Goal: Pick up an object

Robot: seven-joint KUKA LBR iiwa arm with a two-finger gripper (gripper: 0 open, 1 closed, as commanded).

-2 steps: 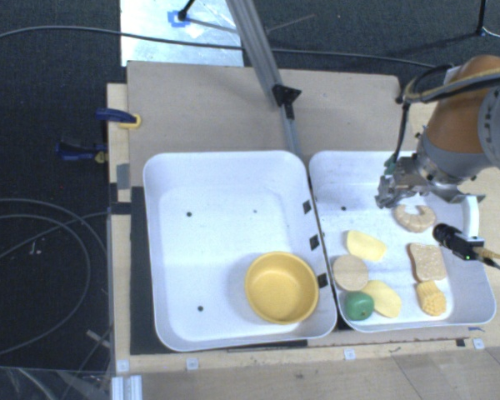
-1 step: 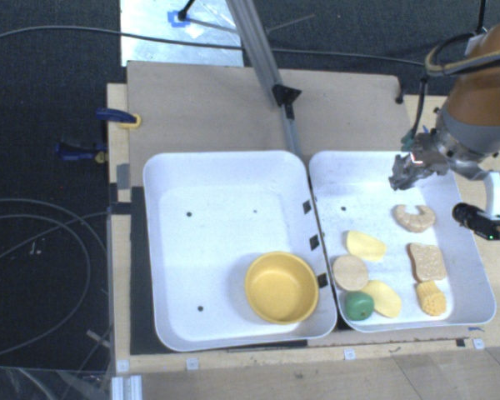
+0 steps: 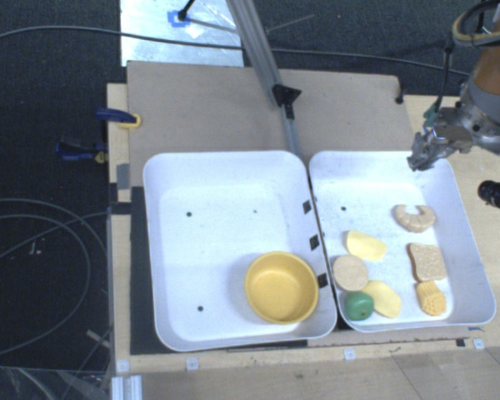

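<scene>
Nearest me, a yellow bowl (image 3: pixel 282 286) sits in the left bin (image 3: pixel 192 182); the right bin (image 3: pixel 375 182) holds a green piece (image 3: pixel 359 306), yellow pieces, a round cracker (image 3: pixel 350 272), toast (image 3: pixel 427 262) and a croissant (image 3: pixel 414 217). Farther back, the gripper (image 3: pixel 422 158) hovers over the right bin's far corner, carrying nothing; whether it's open I cannot tell

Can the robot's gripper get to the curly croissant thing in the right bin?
Probably yes. The gripper hangs over the right bin's far corner, and the croissant lies apart from the other food, with bare bin floor between them.
</scene>
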